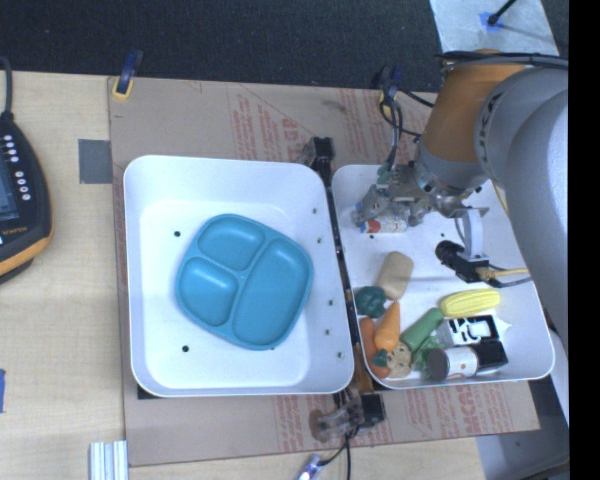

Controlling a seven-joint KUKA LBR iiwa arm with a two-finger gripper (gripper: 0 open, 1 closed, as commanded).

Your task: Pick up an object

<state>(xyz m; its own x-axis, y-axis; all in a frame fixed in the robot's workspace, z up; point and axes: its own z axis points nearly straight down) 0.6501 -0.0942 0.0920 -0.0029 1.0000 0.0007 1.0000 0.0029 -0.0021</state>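
White plastic makes up the 2 bins on the bench. The gripper hangs low over the far end of the right bin, close to the wall it shares with the left bin. From this angle I cannot tell whether the gripper is wide or narrow, and nothing can be seen caught in it. A small red and white speck sits just below it, too small to name.

All the likely objects lie on the near side of the gripper, in the same bin:
- A tan roll is the closest, just beyond the gripper toward the camera.
- A dark teal lump lies next to the roll.
- A carrot and a green piece lie further off.
- A yellow corn cob, a black and white box and a small can crowd the corner furthest from the gripper.

To the gripper's other side, across the wall, the left bin holds 1 blue divided plate.

As I judge it, the pick is not yet done. Every object rests on a bin floor, and the gripper stands over a fairly bare patch. What is left is the whole grasp: closing on 1 item and lifting it clear.
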